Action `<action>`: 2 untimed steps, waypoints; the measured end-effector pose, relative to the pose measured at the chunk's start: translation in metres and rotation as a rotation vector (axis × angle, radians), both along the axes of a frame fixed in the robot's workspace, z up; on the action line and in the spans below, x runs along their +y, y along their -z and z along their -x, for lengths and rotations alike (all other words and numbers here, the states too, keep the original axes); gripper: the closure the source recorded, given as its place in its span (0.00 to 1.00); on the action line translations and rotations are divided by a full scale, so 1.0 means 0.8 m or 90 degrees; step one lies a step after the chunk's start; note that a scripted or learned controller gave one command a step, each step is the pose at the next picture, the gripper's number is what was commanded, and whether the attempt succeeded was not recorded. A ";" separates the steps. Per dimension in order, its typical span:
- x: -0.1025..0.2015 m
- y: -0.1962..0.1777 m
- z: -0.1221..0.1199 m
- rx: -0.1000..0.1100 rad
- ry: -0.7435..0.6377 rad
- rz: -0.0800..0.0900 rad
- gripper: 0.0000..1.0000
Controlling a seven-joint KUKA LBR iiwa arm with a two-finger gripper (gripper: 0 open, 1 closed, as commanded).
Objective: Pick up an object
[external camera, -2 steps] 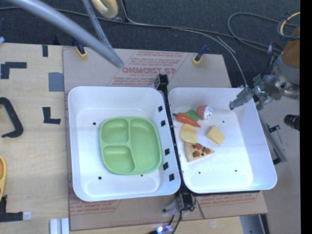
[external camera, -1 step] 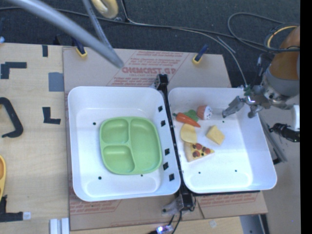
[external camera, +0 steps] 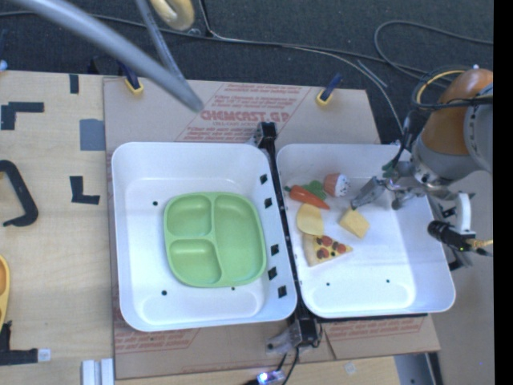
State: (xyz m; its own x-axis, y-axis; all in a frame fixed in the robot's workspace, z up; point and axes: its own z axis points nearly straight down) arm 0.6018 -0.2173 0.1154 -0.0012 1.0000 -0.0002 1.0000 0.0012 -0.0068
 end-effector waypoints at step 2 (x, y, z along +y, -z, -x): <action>0.001 0.022 -0.003 -0.009 -0.002 0.003 1.00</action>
